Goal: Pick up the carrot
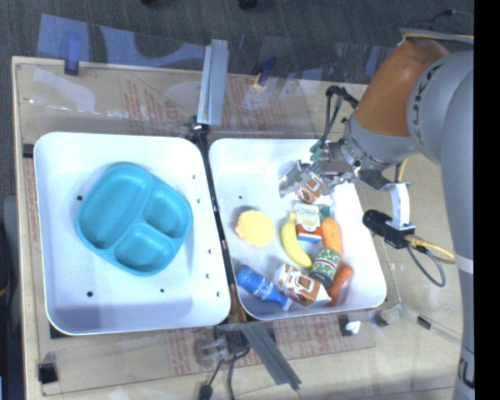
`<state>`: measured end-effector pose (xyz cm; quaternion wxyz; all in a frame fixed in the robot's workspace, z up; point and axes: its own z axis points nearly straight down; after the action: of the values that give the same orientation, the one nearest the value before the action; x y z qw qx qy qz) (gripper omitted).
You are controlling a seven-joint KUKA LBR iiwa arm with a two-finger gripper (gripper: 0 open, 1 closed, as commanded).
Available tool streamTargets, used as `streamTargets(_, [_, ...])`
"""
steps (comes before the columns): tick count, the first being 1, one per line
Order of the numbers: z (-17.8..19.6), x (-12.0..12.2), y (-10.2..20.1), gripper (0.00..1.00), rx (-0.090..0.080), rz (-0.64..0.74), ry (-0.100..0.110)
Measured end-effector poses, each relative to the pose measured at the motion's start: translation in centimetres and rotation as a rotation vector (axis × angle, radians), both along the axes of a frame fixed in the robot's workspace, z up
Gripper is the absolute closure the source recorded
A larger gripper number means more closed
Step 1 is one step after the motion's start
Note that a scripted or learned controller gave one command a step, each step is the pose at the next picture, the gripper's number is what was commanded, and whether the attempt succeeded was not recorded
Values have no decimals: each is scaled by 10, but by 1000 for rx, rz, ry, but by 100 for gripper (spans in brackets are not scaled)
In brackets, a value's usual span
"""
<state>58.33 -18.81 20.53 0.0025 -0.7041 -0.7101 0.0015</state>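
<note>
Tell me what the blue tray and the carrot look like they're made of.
Blue tray: probably moulded plastic, judging by its even colour, rounded compartments and soft sheen. Carrot: likely a plastic toy, since its orange surface is smooth and uniform, though the picture is too coarse to be sure.

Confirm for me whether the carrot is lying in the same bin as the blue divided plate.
No. The carrot lies in the right bin beside the banana, while the blue plate sits in the left bin.
</note>
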Motion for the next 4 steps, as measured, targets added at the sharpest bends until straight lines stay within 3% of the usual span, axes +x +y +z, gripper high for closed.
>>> streamTargets(1, [-108, 19, -16, 0, -2, 192, -11])
streamTargets(2, [-99, 20, -15, 100, -2, 197, -9])
streamTargets(3, [-105, -7, -21, 100, 3, 557, -2])
streamTargets(4, [-19, 4, 26, 100, -1, 566, -6])
